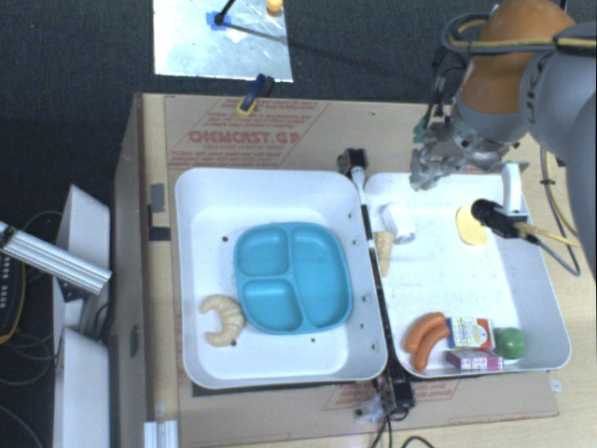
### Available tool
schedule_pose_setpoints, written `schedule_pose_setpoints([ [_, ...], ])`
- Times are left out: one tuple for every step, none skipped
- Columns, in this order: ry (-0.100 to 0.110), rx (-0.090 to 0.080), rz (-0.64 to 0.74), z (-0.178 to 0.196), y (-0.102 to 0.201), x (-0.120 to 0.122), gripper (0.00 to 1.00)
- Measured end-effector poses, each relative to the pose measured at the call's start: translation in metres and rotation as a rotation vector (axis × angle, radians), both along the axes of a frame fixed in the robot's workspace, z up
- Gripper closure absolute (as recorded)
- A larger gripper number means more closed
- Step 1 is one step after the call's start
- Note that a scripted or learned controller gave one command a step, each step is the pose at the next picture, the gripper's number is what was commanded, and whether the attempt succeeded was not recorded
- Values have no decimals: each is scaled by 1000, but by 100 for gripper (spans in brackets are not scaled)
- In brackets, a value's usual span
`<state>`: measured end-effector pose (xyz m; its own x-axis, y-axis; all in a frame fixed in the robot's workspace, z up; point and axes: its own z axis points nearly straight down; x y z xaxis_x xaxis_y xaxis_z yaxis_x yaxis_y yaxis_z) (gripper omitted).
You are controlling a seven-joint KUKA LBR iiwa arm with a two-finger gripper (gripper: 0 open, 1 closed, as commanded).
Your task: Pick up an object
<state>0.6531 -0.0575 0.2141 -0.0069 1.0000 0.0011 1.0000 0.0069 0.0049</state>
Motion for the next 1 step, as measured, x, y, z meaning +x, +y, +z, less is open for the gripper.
schedule_pose_setpoints([
  [-3, 1, 2, 11, 0, 1, 100],
])
